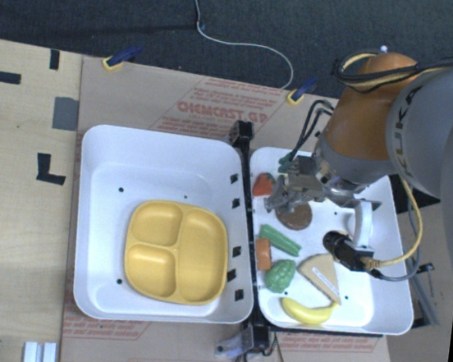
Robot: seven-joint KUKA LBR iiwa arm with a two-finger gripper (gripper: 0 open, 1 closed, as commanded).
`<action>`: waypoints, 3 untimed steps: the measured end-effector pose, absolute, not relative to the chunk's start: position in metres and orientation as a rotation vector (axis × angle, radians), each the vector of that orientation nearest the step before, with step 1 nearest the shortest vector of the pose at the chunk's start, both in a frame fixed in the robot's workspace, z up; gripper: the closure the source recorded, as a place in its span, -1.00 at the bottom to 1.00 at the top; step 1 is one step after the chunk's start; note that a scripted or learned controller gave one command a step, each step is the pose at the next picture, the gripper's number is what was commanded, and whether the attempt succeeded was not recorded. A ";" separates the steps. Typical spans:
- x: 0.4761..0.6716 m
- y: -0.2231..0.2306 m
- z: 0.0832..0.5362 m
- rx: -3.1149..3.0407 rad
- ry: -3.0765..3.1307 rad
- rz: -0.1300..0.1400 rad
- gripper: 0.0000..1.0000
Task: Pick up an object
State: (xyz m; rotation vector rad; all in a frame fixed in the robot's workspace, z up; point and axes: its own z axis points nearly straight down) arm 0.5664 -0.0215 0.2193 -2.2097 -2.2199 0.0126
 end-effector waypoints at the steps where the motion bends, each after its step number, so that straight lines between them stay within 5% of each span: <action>1: 0.580 -0.014 0.211 -2.214 -2.220 0.011 1.00; 3: 0.576 -0.023 0.223 -2.215 -2.220 0.009 1.00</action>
